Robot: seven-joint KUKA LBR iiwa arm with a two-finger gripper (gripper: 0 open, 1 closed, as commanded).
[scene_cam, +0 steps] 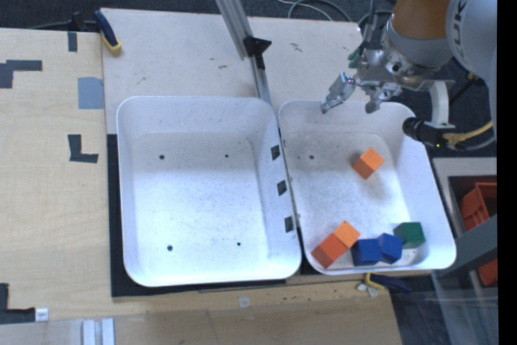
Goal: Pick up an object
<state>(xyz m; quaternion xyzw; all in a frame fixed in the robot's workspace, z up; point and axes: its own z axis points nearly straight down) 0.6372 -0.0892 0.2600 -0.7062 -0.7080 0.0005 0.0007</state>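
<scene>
Hanging over the far edge of the right bin (420, 174), the claw (352, 96) has its 2 fingers spread apart with nothing between them. By my reading this is the approach step: no object has been chosen by contact yet.

Candidates all lie in the right bin. 1 orange cube (368, 162) sits alone near the middle, tilted, well apart from the rest and nearest the claw. Along the near wall sit a red block (327, 251) touching another orange block (347, 234), then 2 blue blocks (376, 250) side by side and a green block (410, 233) at the corner. The left bin (129, 174) on the table (48, 174) has no blocks.

The lone orange cube looks the easiest target. The next move calls for travelling toward the bin's middle, turning the fingers to match the cube's faces, then descending to straddle it before closing.
</scene>
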